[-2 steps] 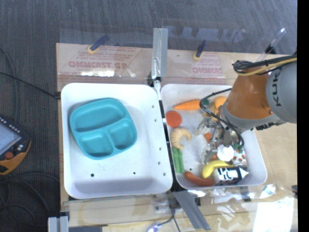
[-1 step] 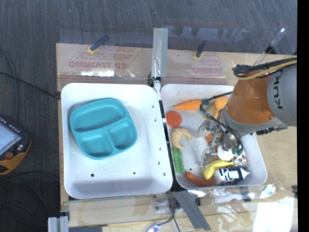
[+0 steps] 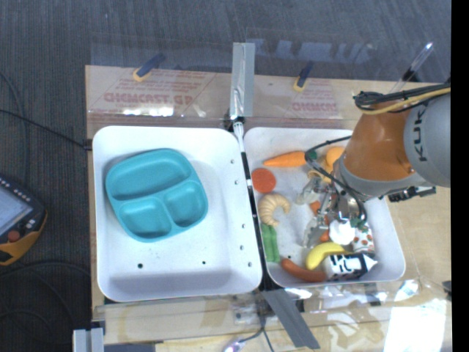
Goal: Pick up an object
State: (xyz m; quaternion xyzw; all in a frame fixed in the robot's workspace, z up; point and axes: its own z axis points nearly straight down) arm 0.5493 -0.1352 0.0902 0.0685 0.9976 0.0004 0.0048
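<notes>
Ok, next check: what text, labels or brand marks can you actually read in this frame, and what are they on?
"KU", cut off at the picture's edge: on the grey arm casing.
Faded red lettering on the brown cardboard sheet behind the bins: too blurred to read.
Black-and-white printed packet in the right white bin: print too small to read.

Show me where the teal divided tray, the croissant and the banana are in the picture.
teal divided tray [image 3: 155,191]: camera view, on the ridge between its compartments.
croissant [image 3: 273,206]: camera view, on the middle of its curved body.
banana [image 3: 323,254]: camera view, on the middle of its yellow peel.
</notes>
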